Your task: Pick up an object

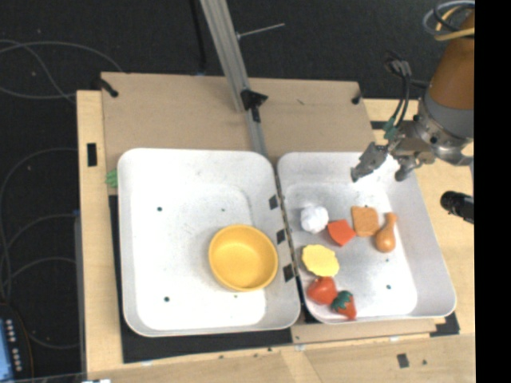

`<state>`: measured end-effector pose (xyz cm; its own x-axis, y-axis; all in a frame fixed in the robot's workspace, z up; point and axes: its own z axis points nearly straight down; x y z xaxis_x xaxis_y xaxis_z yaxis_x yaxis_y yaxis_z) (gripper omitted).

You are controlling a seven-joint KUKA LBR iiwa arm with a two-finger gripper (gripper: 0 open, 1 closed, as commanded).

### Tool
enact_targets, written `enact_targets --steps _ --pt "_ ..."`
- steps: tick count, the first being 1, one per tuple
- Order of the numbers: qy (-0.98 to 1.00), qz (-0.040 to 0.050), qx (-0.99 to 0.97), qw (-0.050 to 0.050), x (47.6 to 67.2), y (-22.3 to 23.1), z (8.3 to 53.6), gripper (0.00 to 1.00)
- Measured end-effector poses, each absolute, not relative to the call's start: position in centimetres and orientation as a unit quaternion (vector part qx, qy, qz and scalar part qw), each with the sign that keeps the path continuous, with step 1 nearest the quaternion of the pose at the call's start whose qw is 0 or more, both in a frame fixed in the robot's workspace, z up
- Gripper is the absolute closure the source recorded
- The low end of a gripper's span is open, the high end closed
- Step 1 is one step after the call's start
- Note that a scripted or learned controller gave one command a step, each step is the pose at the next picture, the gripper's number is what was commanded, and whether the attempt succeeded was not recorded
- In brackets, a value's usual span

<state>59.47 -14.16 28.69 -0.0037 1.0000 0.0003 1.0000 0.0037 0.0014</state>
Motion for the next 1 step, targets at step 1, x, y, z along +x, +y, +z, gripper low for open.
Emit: enact_targets --steps 1 --pt "0.708 0.0009 0.706 0.0 59.48 -14.14 28.69 0.0"
